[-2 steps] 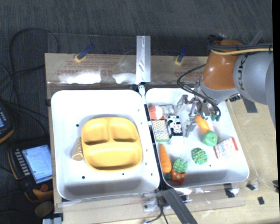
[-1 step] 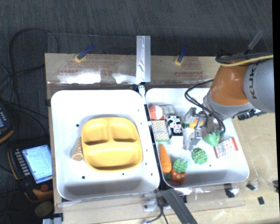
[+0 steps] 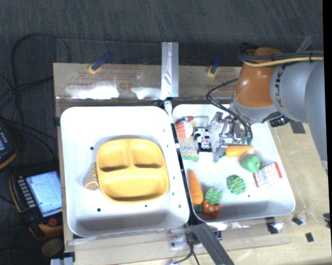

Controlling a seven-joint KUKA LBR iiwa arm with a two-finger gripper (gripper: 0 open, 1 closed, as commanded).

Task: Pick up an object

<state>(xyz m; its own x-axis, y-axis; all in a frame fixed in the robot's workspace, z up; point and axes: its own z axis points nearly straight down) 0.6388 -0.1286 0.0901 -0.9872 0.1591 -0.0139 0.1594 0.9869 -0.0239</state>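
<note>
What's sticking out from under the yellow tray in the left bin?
A tan, ridged cone-like piece pokes out at the left edge of the yellow tray, on the floor of the left bin. How far it runs under the tray is hidden.

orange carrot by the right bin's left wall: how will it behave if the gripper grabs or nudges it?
The carrot looks round and tapered, so a nudge would probably roll it sideways. Its glossy surface suggests a light, stiff plastic toy, possibly slippery between fingers. It lies against the bin wall, likely leaving little finger room on that side.
</note>
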